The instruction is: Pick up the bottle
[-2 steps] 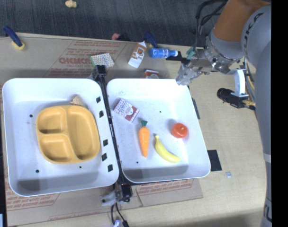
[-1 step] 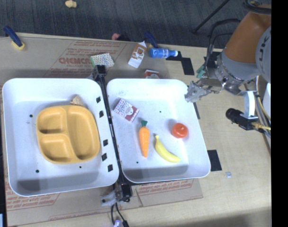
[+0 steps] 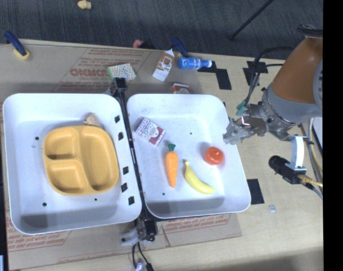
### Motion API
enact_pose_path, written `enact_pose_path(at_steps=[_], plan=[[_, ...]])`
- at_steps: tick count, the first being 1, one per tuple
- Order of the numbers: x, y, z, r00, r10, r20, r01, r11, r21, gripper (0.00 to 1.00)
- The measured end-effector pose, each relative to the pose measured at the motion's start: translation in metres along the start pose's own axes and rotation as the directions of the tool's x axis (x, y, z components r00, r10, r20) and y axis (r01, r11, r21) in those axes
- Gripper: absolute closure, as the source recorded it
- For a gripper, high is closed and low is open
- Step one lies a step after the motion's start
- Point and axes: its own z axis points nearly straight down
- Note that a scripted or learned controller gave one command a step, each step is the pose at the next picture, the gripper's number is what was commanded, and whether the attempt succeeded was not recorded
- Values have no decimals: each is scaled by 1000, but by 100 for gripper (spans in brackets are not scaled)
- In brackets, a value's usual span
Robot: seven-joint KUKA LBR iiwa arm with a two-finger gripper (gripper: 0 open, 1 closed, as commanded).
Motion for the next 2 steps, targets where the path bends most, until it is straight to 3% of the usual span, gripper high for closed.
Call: enact_pose_path(at_steps=[1,2], plan=[[-7,-47,31,992,125,-1,-125,992,1,100],[-8,-47,35,979,204,-2,-204,979,2,100]])
